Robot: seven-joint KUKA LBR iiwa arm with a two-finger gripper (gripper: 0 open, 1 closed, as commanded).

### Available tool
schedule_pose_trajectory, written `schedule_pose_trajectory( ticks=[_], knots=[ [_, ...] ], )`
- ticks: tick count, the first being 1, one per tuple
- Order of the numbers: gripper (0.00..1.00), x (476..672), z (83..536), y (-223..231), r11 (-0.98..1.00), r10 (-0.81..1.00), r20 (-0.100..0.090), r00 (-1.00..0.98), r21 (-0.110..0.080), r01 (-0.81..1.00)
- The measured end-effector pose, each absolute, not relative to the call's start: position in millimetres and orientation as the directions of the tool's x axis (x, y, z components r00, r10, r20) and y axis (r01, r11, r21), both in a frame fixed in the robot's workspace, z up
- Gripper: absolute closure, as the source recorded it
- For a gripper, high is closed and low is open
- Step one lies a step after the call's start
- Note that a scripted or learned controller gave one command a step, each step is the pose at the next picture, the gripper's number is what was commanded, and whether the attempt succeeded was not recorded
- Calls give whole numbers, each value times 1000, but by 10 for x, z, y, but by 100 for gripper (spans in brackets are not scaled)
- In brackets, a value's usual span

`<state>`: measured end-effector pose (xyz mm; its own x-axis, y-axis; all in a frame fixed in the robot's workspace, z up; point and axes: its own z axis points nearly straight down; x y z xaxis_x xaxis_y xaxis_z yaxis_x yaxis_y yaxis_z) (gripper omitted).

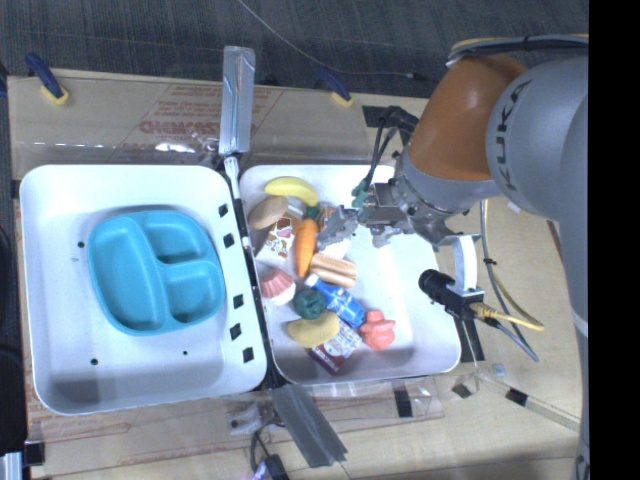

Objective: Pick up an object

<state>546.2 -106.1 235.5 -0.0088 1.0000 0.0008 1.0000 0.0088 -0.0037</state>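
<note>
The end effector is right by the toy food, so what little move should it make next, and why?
Probably ease down a little. The end effector sits over the right bin, just beside the carrot and hot dog, and no toy shows between its tips.

A blue sectioned tray point(156, 271) lies in the white bin point(45, 298) at the frame's left. Two blue clamps point(46, 78) sit on the counter point(130, 108) along the upper edge, with a thin cable point(270, 33) trailing above them.
</note>
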Motion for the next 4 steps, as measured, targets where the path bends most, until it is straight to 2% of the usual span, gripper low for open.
schedule_pose_trajectory(
  ticks=[1, 2, 3, 4],
  knots=[
    [0, 5339, 1146, -984, 15, 1000, -5, -14, 17, 1000],
    [0, 6371, 888, -1193, -59, 998, -1, 59, -13, 998],
    [100, 6378, 988, -1176, -53, 999, 0, 53, -13, 998],
    [100, 6172, 1960, -679, -109, 994, 1, 109, 6, 994]
  ],
)
